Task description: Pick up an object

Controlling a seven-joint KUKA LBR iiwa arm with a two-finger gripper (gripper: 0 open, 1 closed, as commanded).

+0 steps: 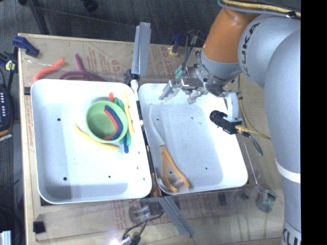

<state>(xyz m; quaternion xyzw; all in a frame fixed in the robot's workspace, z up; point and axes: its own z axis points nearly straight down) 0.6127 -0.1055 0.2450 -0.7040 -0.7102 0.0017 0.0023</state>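
Gripper (179, 92) is hanging over the far edge of the right bin (204, 137), fingers spread wide with nothing between them. The nearest pickable thing looks like the orange curved piece (171, 172) down in that bin's near-left corner, though it's hard to make out. I'd bring the arm toward that corner, line the fingers across its thin body, then drop straight down, staying off the bin wall.

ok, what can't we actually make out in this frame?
- Gripper, camera view: too small and cluttered to read its state or whether it holds anything.
- Green bowl in the left bin: the bowl covers parts of the curved strips under and around it.
- Orange tool in the right bin: its lower end merges with the bin corner.
- Arm: cut off by the right and bottom edges.
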